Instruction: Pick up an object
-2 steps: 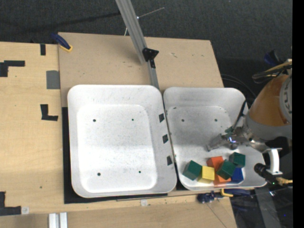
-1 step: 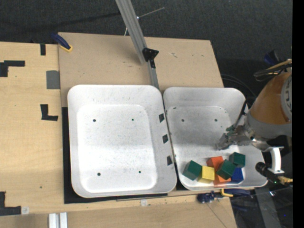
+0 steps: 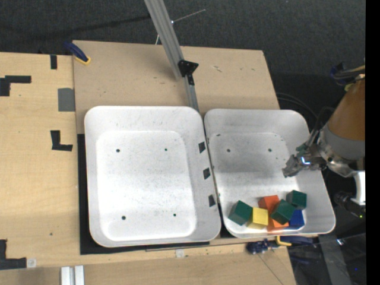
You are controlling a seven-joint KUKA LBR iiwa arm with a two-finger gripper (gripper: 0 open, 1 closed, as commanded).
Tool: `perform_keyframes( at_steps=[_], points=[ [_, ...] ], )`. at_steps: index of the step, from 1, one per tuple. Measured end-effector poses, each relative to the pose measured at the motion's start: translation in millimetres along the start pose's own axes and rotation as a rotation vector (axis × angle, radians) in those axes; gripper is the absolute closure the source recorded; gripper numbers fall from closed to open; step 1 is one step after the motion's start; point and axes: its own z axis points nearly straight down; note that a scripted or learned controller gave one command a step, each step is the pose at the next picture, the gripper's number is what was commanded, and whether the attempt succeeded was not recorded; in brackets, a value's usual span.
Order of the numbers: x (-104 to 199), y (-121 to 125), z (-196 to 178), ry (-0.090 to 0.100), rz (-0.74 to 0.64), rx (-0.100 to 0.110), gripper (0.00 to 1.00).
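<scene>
Several small blocks lie clustered in the near right corner of the right bin (image 3: pixel 249 129): a green block (image 3: pixel 240 212), a yellow block (image 3: pixel 259 217), an orange block (image 3: pixel 269 202), a dark green block (image 3: pixel 284 211), another green one (image 3: pixel 298 199) and a blue block (image 3: pixel 296 219). My gripper (image 3: pixel 295 165) hangs over the right side of this bin, above and slightly behind the cluster. I see nothing held between its fingers, and their spread is unclear.
The left bin (image 3: pixel 142 114) sits beside the right one on the wooden bench. A slanted metal bar (image 3: pixel 169 31) with a black clamp (image 3: pixel 187 68) rises behind the bins. The grey arm with its orange band (image 3: pixel 350 114) enters from the right edge.
</scene>
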Motion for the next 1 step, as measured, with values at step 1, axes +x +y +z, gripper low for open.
perform_keyframes(
  at_steps=[1],
  points=[
    [1.8,2.7,-62.4,-0.001,-0.001,-0.001,1.0]
  ],
)
